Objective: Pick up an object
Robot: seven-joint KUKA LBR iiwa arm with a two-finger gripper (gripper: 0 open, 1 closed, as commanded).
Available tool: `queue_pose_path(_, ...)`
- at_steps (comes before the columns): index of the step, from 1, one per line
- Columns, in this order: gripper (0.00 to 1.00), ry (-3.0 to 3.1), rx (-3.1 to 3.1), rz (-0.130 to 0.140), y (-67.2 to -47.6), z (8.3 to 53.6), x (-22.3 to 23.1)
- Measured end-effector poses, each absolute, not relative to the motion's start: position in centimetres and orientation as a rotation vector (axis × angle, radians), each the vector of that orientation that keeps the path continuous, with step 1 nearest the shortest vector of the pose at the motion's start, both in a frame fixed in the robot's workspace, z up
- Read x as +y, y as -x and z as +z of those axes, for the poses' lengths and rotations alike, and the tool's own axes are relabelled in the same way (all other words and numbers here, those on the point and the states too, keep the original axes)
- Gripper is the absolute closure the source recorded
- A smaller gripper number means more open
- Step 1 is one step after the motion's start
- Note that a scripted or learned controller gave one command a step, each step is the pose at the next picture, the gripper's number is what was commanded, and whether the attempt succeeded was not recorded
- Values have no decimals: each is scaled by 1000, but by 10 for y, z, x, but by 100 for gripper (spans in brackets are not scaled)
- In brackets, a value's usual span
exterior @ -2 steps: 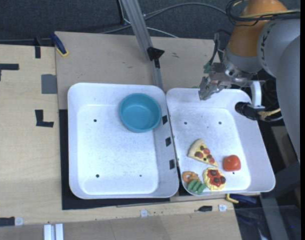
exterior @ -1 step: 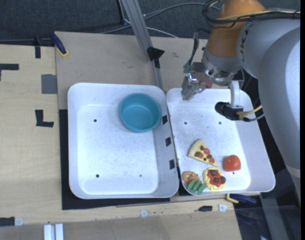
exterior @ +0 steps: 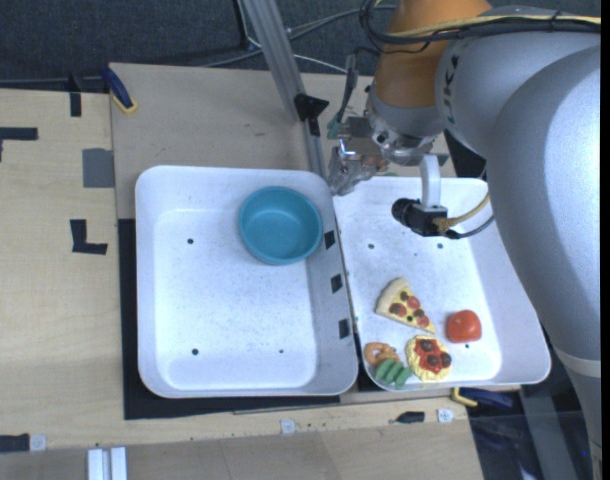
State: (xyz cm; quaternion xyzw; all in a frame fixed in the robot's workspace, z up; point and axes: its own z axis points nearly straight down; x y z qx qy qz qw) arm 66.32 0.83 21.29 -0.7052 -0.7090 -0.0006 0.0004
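My gripper hangs over the far left corner of the right bin, close to the divider between the bins. Nothing is visibly held in it. Toward the near side of that bin lie a pizza slice, a red tomato, a small round pizza, a pretzel and a green piece. All of these are well apart from the gripper, toward the front. A blue bowl stands upright in the far right part of the left bin.
A slanted metal pole runs from the top of the view down to the bins' far edge beside the gripper. The arm's large grey body covers the right side. A black camera part hangs over the right bin's far half.
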Motion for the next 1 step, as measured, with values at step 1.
queue_pose_path(1, 100, 2215, -2226, -1, -655, 223, 66)
